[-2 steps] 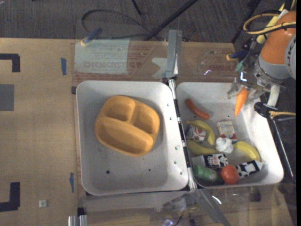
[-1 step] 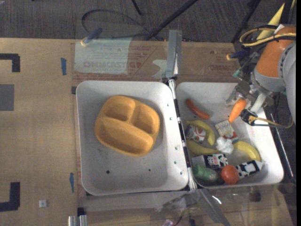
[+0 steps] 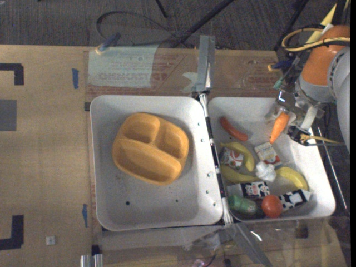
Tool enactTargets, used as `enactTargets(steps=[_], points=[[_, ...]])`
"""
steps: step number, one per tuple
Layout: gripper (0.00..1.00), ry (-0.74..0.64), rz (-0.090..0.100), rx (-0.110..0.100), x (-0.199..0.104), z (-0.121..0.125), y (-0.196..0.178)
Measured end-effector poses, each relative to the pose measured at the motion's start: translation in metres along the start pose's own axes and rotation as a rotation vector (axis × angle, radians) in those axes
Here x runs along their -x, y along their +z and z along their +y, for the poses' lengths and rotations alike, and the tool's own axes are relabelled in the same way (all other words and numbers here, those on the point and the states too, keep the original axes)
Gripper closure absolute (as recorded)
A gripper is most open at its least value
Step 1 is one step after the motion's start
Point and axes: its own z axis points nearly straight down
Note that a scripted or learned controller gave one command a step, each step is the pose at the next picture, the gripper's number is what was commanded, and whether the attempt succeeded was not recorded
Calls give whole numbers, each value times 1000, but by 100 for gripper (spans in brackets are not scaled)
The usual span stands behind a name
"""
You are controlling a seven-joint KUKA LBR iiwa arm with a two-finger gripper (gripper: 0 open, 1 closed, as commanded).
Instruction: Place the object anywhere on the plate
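Nearest the lens, along the front wall of the right bin (image 3: 325, 204), sit a green item (image 3: 242, 205), a red ball-shaped fruit (image 3: 272, 206) and two black-and-white cartons (image 3: 255, 190), one lying flat and the other angled toward the bin's corner. Behind them lie a yellow banana (image 3: 293, 177), a crumpled white piece (image 3: 266, 171) and a small red-and-white packet (image 3: 266, 152), all below and to the left of the fingers. Farther left of the fingers are a second banana (image 3: 245, 152) curled around a round red-and-white item (image 3: 232, 157), and a red sausage-shaped toy (image 3: 233, 129) lying at a slant near the bin's back.

At the bin's back right corner the gripper (image 3: 288, 114) hangs from the grey arm with its orange band (image 3: 320, 65). An orange carrot (image 3: 278, 127) sits between the fingers, gripped at its thick end, its narrow tip pointing down and slightly left toward the packet. Whether the tip touches the bin floor cannot be told.

Well to the left of the fingers, across the divider between the bins, the left bin (image 3: 111, 199) holds the orange plate (image 3: 151, 147), a sectioned tray with three compartments, turned at a slight angle and sitting toward the bin's back half. The carrot is well apart from the plate.
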Motion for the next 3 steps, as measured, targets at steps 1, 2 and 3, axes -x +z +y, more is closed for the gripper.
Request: enactTargets(steps=[1,2,3], points=[[100,-8,-7,15,-14,-17,1],[100,-49,0,1,-1,0,0],[100,155,8,12,16,-29,-1]])
